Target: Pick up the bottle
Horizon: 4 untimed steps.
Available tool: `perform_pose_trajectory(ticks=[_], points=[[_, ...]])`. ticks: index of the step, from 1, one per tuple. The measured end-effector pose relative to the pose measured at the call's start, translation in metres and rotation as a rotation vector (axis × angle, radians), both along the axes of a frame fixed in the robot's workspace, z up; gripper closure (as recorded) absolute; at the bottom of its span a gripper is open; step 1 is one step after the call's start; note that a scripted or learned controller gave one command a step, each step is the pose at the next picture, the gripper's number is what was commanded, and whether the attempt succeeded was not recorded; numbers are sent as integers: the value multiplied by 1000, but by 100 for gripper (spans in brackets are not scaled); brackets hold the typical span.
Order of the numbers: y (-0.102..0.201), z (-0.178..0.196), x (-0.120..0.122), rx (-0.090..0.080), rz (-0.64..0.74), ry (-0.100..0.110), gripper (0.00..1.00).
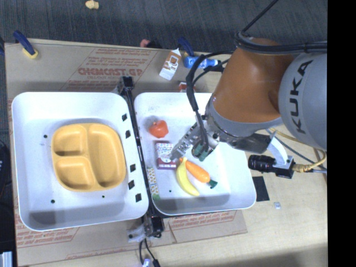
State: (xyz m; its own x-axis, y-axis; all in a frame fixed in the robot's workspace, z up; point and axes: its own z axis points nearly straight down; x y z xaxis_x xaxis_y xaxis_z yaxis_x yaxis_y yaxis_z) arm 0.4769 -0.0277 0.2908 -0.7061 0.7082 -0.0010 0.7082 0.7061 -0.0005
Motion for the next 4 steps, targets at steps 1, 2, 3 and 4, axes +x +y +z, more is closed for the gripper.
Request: perform_pose_trajectory(ticks=[1, 2, 3, 4], points=[[34, -100, -1, 1, 116, 5, 100], [-13, -8, 6, -1, 527, 0, 100], [29, -100, 0, 2, 639, 4, 100], [67, -99, -1, 1, 874, 1, 100]])
